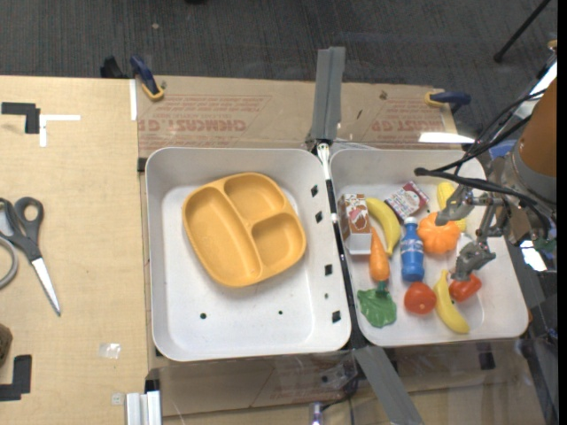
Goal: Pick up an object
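My gripper hangs low over the right bin, its two fingers spread apart and open. One fingertip is at the far side of an orange toy fruit. The other fingertip is just above a small red piece. The orange fruit lies against the left side of the gap, and I see nothing held. Close by are a blue bottle, a red tomato and a yellow banana.
The right bin also holds a second banana, a carrot, a green leafy piece, a small brown box and a snack packet. The left bin bears an orange divided plate. Scissors lie on the bench at left.
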Robot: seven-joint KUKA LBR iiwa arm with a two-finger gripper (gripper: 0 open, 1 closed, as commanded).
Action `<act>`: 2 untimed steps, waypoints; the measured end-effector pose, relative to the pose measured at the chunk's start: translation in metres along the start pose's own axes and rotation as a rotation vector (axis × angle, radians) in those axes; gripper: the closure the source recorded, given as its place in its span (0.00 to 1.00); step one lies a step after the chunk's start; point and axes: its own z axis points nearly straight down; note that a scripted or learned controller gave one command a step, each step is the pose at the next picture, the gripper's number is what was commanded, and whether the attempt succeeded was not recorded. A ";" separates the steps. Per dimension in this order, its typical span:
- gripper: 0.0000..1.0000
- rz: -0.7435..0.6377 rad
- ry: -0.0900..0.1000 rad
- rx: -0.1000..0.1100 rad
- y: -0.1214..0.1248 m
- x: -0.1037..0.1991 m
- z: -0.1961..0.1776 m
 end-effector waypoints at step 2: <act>0.00 0.166 -0.011 0.000 0.033 -0.013 0.155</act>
